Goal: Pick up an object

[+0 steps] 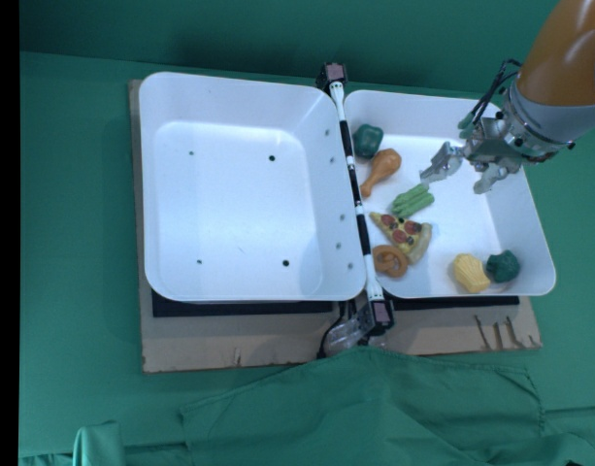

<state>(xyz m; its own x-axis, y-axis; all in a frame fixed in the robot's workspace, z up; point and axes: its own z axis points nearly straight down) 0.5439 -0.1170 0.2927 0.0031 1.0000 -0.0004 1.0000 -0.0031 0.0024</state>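
Green cloth drapes the desk (74, 212), bunched at the near edge. Nearest in the right bin (530, 223) lie toy corn (469, 273), a pretzel (389, 260) and a pizza slice (405, 233); farther, a drumstick (381, 170). Above them the end effector (464, 170) hangs released, grasping nothing, its arm cut off at the frame.

The arm (569, 37) comes in from the upper right, with its orange band just above the grey wrist (540, 124). Below and to the left of the wrist sits the tool (466, 173). Its two fingers are spread apart, one finger (439, 166) reaching to the left and the other (491, 178) pointing down beside it. Nothing is between the fingers. Thin cables run along the wrist, above the tool.
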